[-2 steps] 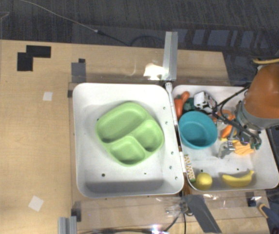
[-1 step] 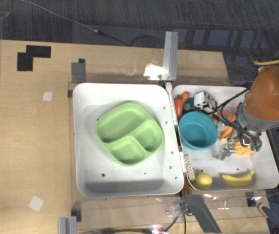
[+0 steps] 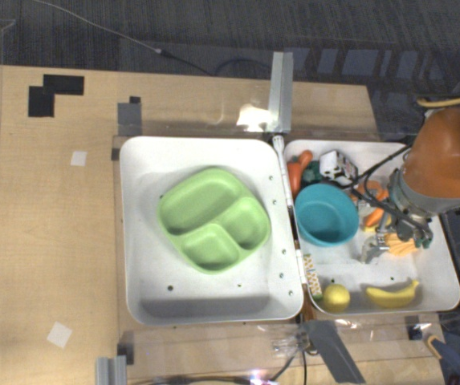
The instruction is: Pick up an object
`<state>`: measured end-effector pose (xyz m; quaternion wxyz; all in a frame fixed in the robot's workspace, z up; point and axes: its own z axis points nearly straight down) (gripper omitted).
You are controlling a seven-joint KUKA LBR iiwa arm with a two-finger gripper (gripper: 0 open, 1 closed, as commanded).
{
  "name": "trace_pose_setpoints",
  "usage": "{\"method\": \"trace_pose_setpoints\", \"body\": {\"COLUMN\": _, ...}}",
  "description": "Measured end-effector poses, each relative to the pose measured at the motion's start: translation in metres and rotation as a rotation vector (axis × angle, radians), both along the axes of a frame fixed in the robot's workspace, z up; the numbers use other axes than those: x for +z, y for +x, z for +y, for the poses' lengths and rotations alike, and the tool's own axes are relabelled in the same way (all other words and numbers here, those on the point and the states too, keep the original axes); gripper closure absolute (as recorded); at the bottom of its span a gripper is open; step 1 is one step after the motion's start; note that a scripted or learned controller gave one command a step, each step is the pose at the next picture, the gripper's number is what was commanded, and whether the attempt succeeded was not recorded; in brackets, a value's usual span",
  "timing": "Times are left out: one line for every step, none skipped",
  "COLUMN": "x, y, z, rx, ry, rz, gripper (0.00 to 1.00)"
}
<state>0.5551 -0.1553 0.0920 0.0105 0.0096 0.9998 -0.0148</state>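
The gripper (image 3: 376, 245) was positioned low inside the right bin (image 3: 451, 283), just right of the blue bowl (image 3: 326, 213). Whether its opening was wide or narrow could not be told, and no object was seen to be held. Orange pieces (image 3: 403, 248) were located just right of the gripper. A banana (image 3: 391, 294) and a yellow lemon (image 3: 337, 297) were located nearer the camera than the bowl. An orange carrot (image 3: 295, 176) was located at the bowl's upper left. A green divided plate (image 3: 213, 218) was located in the left bin (image 3: 141, 239), left of the bowl.
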Motion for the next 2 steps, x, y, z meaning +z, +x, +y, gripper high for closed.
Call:
{"method": "trace_pose_setpoints", "body": {"x": -0.0004, "y": 0.0033, "z": -0.0012, "rx": 0.012, "ry": 0.002, "rz": 0.002, "gripper": 0.00}}
{"method": "trace_pose_setpoints", "body": {"x": 0.0009, "y": 0.0067, "z": 0.0026, "rx": -0.008, "ry": -0.006, "rz": -0.003, "gripper": 0.00}}
